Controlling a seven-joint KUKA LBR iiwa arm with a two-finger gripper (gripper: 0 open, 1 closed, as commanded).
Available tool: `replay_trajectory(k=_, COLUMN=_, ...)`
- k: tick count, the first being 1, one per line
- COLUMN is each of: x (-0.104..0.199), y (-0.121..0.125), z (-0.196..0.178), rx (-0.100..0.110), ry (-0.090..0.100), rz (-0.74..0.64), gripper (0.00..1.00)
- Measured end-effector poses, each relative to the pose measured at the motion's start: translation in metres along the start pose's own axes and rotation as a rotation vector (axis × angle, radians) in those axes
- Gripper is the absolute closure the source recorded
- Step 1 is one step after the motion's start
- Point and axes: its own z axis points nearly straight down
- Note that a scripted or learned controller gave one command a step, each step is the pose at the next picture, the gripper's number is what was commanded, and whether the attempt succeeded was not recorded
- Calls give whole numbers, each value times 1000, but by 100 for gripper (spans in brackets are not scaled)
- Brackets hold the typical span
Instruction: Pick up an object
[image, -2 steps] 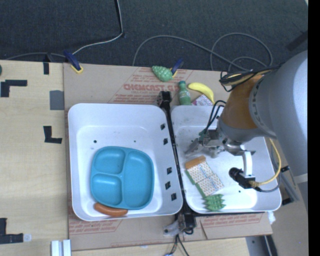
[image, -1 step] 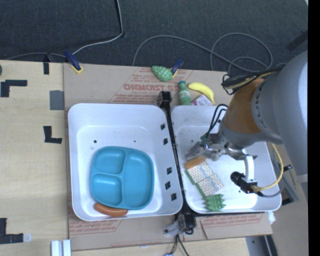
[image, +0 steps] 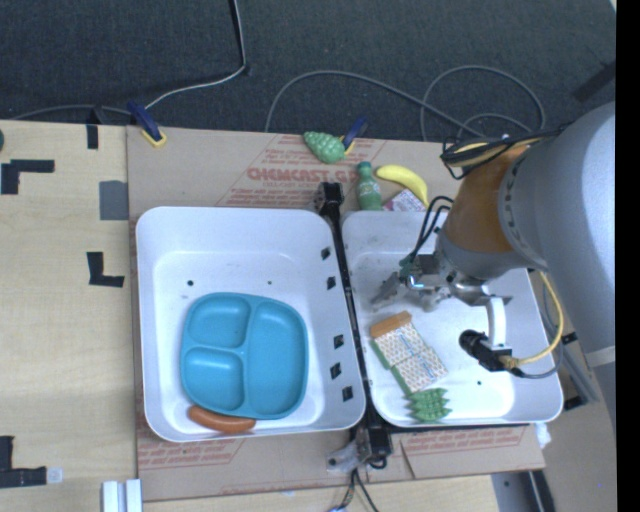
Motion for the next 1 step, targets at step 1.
replay_trajectory(k=1, x=7, y=-29, z=-1, rx=-6, ry=-3, rz=1, gripper=0)
